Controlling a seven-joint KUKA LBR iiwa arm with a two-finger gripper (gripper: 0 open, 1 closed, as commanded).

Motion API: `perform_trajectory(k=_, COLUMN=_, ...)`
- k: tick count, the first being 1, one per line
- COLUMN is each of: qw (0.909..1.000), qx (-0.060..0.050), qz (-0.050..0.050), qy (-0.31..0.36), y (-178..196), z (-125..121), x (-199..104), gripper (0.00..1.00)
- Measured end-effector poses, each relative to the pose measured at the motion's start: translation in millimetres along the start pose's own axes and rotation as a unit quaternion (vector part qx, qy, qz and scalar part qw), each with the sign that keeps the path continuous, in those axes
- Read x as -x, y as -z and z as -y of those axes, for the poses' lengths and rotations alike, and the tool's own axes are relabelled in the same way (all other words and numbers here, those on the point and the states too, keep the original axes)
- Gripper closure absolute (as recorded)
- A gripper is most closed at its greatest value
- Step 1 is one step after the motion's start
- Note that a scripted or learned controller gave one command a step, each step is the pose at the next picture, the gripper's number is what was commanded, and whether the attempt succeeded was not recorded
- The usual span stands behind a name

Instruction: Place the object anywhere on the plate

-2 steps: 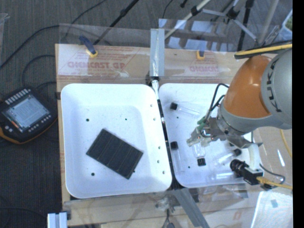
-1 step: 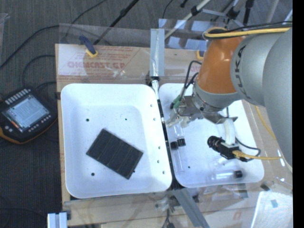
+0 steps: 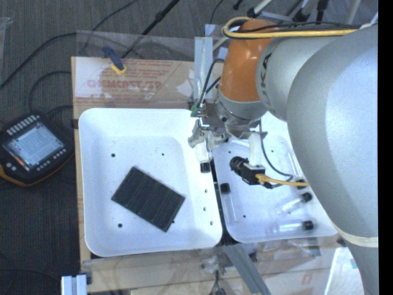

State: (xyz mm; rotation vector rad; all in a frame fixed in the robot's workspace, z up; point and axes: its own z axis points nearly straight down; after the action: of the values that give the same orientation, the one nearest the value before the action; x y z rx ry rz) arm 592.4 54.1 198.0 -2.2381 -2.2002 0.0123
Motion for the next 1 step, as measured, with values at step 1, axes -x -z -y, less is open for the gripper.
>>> perform_trajectory(k=1, qw=0.9999, qx=0.001, qz=0.001, qy=0.014, y=10.5, z=-26.6, x=-105.1, gripper=1.00)
